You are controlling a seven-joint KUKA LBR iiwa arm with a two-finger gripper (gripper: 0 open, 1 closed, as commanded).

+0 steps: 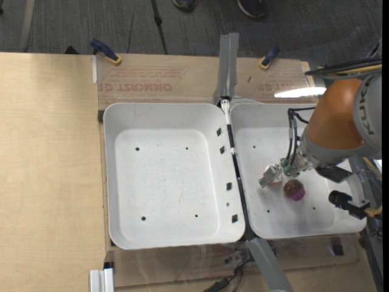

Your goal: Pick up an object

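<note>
Purple and round, the small ball-like object [295,190] lies on the floor of the right-hand shallow white plastic bin [267,224], nearer its right edge, just beside my grey two-finger gripper [271,176], whose opening I cannot tell from here.

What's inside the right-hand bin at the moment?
The right bin holds a small purple object on its floor, with the gripper just beside it. The arm covers part of the bin's far right.
</note>
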